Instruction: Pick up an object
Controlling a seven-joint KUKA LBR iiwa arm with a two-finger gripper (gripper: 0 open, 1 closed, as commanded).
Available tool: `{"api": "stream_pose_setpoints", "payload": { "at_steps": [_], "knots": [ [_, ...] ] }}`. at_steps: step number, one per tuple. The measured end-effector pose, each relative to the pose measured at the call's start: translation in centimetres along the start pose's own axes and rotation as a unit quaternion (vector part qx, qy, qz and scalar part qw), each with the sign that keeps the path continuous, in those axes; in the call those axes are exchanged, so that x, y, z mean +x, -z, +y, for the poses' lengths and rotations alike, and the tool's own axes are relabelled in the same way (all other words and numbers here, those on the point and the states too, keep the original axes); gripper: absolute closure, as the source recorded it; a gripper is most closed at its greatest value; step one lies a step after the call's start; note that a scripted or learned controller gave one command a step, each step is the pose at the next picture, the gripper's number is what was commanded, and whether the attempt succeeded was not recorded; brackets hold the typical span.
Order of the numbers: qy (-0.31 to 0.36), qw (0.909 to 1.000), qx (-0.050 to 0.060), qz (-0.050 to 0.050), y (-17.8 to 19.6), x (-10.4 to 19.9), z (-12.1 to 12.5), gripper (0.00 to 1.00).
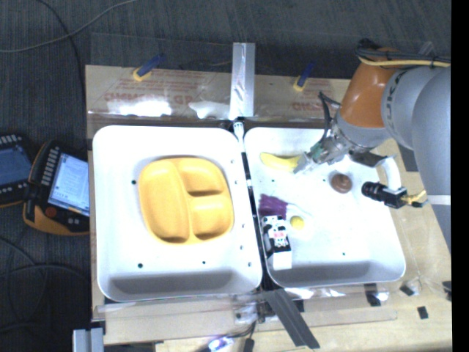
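A wooden bench (102,94) on dark carpet (88,13) bears two white bins: the left bin (117,270) holds a yellow divided tray (187,199), and the plastic sheet (161,94) at twelve o'clock carries reddish print too faint to read. In the right bin (366,262) the gripper (316,155) touches the banana (278,161) at ten o'clock; whether it is apart or together I cannot tell. A brown ball (341,182) lies at two o'clock, a purple piece (270,204), a small yellow ball (296,222) and a black-and-white box (277,235) toward eight.
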State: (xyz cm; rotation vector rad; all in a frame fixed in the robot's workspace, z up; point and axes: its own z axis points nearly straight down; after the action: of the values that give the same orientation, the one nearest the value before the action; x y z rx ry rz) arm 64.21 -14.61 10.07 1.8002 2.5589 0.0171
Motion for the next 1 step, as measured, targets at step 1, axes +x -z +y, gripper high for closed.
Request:
{"api": "stream_pose_setpoints", "payload": {
  "at_steps": [1],
  "knots": [
    [-0.192,0.9813,0.003,-0.003,-0.95,0.96,3.02,1.0]
  ]
}}
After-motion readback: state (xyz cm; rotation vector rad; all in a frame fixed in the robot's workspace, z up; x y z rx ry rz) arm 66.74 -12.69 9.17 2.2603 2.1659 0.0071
